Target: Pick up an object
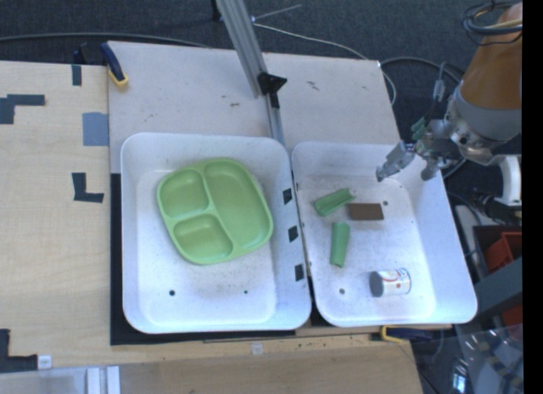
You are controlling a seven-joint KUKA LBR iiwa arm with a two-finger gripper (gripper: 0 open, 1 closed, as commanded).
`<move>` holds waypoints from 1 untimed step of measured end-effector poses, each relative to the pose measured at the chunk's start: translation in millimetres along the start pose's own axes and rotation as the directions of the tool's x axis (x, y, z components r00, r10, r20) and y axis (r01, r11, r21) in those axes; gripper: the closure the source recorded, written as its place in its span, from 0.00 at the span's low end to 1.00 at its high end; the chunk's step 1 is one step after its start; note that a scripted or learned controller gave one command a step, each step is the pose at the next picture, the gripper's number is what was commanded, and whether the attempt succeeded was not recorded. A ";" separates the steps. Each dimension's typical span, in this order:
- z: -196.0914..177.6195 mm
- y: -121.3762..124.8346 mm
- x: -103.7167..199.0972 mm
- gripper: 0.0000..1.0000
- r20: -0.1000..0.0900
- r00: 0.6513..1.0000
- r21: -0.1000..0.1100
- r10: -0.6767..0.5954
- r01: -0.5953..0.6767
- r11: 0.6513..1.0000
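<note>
With the gripper (409, 163) hovering over the right bin's (441, 239) far edge, its fingers spread and holding nothing, we would do best to drop straight over the brown block (366, 211) lying just below it, beside the green blocks (333, 202).

Four small objects (356, 231) in right bin (441, 248)
</note>
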State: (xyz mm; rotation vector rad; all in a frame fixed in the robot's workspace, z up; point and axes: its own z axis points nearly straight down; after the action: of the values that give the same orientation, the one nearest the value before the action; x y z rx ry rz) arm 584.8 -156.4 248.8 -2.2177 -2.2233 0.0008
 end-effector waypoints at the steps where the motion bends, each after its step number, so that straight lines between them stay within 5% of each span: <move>1: 0.0 0.0 0.0 0.00 0.000 1.000 0.000 0.000 0.000 1.000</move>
State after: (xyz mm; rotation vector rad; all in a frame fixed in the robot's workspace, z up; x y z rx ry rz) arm 584.8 -156.5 248.9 -2.2175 -2.2237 0.0009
